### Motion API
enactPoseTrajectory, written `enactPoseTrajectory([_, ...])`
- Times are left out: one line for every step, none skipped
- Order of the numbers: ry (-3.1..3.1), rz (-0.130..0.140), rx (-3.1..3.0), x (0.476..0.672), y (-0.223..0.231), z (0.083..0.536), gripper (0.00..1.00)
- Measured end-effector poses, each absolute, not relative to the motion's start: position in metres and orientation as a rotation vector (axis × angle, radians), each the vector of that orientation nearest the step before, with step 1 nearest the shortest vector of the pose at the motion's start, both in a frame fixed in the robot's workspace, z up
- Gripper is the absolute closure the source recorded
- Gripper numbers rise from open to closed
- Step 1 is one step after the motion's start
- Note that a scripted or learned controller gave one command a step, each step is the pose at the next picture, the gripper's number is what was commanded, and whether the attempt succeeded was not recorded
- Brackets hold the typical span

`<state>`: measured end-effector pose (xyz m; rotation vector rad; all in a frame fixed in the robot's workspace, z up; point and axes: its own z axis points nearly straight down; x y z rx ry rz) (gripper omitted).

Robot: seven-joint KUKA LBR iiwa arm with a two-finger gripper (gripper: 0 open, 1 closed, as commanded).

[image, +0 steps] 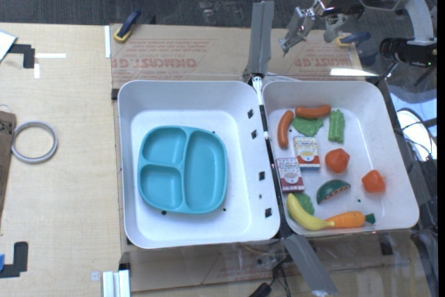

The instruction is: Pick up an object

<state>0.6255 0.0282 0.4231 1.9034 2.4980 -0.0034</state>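
The gripper point(292, 38) hangs above the right bin point(389, 111), jaws narrow and empty. The banana point(304, 213) appears light, rigid, slick plastic; grasp across its middle.

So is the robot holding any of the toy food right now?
No. The gripper hangs above the right bin with nothing between its jaws.
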Motion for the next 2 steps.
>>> enactPoseTrajectory([2.497, -0.006, 1.901, 0.627, 0.028, 0.432, 1.00])
enactPoseTrajectory([2.266, -0.005, 2.178, 0.650, 0.036, 0.253, 1.00])
